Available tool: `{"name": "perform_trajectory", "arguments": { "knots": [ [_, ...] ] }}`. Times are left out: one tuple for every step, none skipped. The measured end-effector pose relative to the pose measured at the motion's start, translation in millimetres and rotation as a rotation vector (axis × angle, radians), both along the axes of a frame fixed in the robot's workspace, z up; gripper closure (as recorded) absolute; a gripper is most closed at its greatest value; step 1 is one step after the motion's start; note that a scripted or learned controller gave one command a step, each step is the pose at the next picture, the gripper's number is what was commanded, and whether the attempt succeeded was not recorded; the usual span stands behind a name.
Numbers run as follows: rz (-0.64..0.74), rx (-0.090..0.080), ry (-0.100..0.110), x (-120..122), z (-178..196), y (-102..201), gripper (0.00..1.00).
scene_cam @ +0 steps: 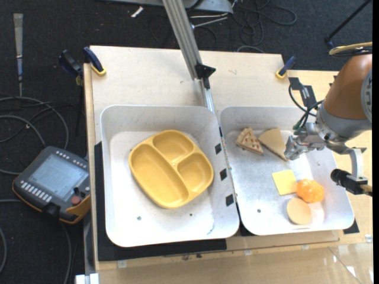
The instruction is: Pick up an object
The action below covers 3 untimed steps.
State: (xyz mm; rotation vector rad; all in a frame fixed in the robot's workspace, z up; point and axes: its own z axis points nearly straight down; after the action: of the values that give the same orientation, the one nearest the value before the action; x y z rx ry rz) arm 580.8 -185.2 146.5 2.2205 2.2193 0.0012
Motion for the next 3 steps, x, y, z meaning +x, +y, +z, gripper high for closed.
{"name": "perform_trajectory", "arguments": {
  "knots": [
    [0.002,-0.001,-0.003,4,43,-1,1.00],
    [0.002,0.000,-0.002,5,61,-1,1.00],
    [0.008,0.003,0.002,-2,75,49,1.00]
  ]
}}
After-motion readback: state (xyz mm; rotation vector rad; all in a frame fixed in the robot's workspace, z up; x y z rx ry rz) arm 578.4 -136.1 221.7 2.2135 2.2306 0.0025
